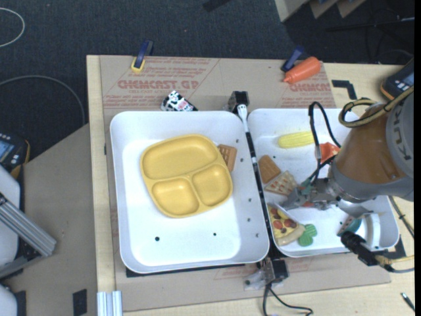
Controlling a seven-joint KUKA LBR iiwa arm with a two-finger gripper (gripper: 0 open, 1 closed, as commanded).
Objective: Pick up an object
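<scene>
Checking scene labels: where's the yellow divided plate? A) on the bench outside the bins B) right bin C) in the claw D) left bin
D: the yellow divided plate lies flat on the floor of the left bin, while the corn cob and the pizza slice lie in the right bin, where the claw reaches in.

Around my pale wooden tabletop lay dark grey carpeted floor; a silver aluminium rail stood at its left.
</scene>
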